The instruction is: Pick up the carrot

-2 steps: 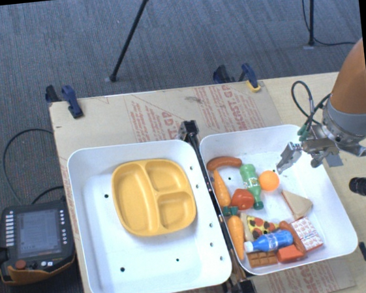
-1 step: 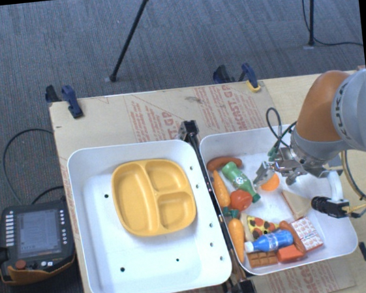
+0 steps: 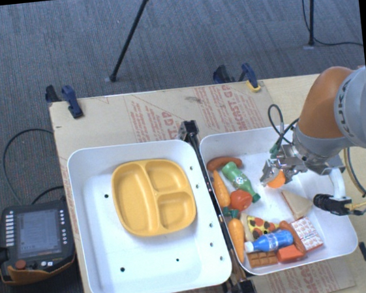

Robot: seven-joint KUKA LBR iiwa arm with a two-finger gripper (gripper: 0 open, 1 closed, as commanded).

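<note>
the gripper (image 3: 276, 172) hangs over the middle of the right bin (image 3: 343, 239), and a small orange piece (image 3: 277, 180) sits at its tip; whether that piece is pinched between the fingers or merely lies under them cannot be told from this slant, nor whether the fingers stand apart or together.

two carrots lie at the left side of this bin, well apart from the gripper. the upper carrot (image 3: 220, 189) rests along the left wall, its long axis running nearly up and down the view, the thick end toward the sausage (image 3: 223, 163) and the tip pointing down toward the tomato (image 3: 239, 200). the lower carrot (image 3: 236, 237) lies just below the tomato, its axis also close to vertical, green top uppermost and the narrow end pointing toward the near rim.

the risks, as a judgement: the gripper is not at either carrot, so closing here would catch the wrong thing. both carrots lie hard by the wall, leaving little room for a finger on that side. the green bottle (image 3: 240, 177), the tomato and the pizza slice (image 3: 260, 224) crowd the other flank, so a descent could nudge or snag a neighbour. a grip set along the carrot's axis rather than across it would probably slip off the tapering body
</note>
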